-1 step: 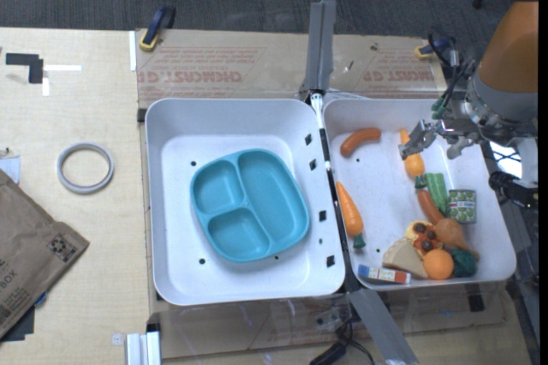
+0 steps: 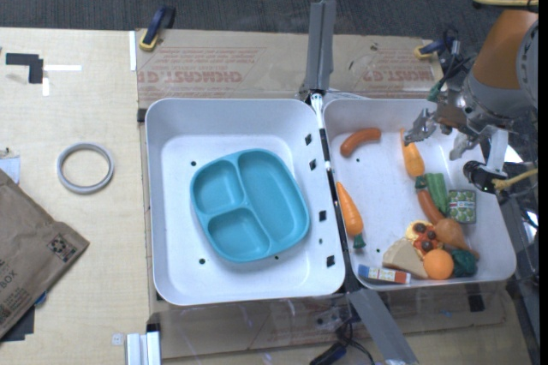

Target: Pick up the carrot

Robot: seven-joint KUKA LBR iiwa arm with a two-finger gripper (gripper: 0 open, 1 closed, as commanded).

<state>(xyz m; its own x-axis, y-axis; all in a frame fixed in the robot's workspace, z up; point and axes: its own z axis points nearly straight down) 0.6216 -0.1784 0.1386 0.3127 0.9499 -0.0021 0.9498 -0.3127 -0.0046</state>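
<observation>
Lying against the left wall of the right bin (image 2: 505, 256), the carrot (image 2: 349, 211) points its long axis up and down my view, green tip toward me. I see my tool (image 2: 445, 134) up and to its right, near the bin's far right corner, well apart. Whether it is spread or pressed together, I cannot tell.

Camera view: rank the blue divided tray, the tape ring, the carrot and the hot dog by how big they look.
1. blue divided tray
2. tape ring
3. carrot
4. hot dog
The carrot and hot dog look close in size, so that order is unsure.
</observation>
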